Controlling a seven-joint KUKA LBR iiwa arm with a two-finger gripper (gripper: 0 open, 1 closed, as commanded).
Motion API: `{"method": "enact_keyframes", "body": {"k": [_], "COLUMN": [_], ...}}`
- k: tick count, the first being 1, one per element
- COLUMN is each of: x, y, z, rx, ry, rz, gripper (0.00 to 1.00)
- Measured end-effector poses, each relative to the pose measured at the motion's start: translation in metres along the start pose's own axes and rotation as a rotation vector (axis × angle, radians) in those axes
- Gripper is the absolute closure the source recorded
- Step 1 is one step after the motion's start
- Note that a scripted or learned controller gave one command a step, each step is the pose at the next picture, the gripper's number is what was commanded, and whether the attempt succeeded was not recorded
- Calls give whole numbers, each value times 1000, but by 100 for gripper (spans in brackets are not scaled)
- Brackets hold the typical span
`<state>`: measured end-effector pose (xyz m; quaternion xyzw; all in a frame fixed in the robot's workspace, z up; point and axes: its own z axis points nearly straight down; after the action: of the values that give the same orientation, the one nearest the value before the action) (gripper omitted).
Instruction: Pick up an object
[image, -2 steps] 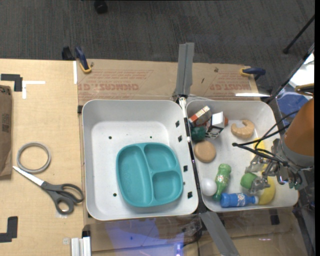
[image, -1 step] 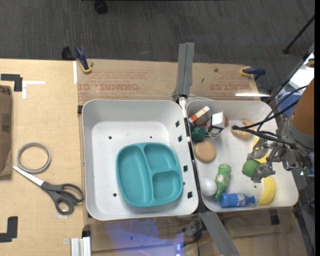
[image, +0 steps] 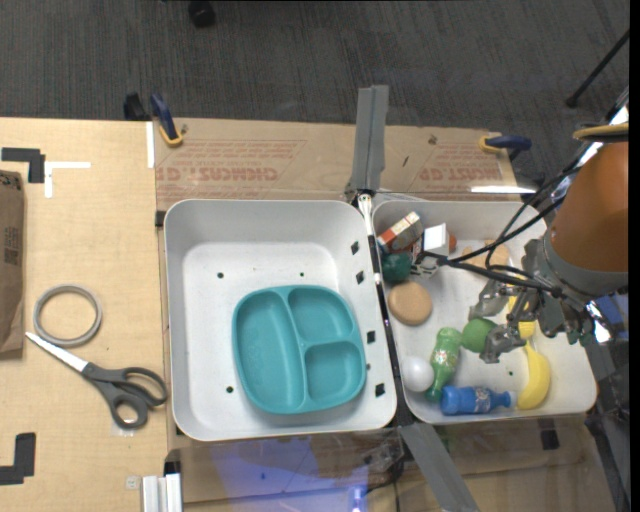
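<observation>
My gripper (image: 503, 335) hangs low over the right bin (image: 458, 290), near its front right. It sits right beside a small green round object (image: 478, 330), just behind the yellow banana (image: 536, 378). A green bottle (image: 444, 356) lies to its left, with a blue bottle (image: 475, 401) along the front wall. A white ball (image: 416, 375), a tan round piece (image: 410, 303), a dark green item (image: 397, 266) and a red-and-white box (image: 403, 231) lie on the bin's left side. Nothing is visibly lifted.
The left bin (image: 195, 300) holds a teal divided plate (image: 300, 347). Black cables run from the arm across the right bin's back. On the bench to the left lie scissors (image: 110, 380) and a tape ring (image: 67, 313).
</observation>
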<state>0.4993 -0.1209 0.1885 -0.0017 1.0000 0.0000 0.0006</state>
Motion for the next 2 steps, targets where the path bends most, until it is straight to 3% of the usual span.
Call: {"method": "enact_keyframes", "body": {"k": [1, 2], "x": [-75, -75], "y": [-29, -29], "z": [-87, -87], "rx": [1, 1], "ry": [-5, -5], "rz": [-230, -231], "gripper": [100, 0]}}
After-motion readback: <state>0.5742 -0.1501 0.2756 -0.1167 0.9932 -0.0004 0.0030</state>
